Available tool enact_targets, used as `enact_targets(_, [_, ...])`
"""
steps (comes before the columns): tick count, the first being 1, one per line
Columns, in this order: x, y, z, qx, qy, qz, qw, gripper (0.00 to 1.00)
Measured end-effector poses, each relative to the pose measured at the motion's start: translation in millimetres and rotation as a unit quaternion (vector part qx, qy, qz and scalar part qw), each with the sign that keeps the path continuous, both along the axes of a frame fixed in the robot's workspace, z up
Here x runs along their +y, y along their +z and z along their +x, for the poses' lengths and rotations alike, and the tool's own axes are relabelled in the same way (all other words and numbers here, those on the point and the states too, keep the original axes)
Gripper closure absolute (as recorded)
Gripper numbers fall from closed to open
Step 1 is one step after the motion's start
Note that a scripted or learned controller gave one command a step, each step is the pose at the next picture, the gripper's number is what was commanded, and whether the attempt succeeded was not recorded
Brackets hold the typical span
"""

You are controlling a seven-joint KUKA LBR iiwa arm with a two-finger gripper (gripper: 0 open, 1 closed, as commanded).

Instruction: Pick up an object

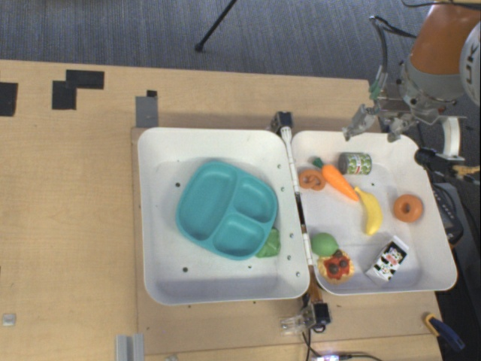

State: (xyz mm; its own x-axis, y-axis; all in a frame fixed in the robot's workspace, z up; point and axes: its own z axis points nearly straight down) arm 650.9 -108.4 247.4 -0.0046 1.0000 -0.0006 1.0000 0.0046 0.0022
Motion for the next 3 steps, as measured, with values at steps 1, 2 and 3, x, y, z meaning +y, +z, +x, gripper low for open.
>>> enact_targets(1, [-26, -141, -11, -0.007, 0.0, 0.0002, 1.0, 0.0])
enact_targets(2, [-26, -128, -9, -0.011, 0.001, 0.0005, 0.9999, 1.0])
enact_targets(3, [-25, -129, -9, -0.011, 0.001, 0.0006, 0.9999, 0.0])
